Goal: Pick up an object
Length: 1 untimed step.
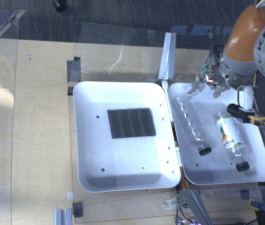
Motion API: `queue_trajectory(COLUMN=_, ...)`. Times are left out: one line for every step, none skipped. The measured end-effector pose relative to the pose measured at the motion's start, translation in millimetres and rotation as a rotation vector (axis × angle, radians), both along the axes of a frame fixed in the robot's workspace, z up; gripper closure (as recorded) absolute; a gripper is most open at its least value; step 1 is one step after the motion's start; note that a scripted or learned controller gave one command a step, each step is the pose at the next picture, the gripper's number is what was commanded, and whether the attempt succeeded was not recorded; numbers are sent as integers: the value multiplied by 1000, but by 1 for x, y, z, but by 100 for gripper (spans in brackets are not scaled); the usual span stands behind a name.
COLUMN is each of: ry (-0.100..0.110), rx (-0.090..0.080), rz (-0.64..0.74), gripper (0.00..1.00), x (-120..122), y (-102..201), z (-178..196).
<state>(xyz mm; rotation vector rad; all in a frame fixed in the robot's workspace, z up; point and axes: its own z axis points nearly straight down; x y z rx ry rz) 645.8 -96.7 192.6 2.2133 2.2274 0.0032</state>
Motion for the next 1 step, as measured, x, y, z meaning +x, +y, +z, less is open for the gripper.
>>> queue_trajectory(ry=-1, rx=-1, rz=173, gripper=0, x=-42, y=-58, z=-81)
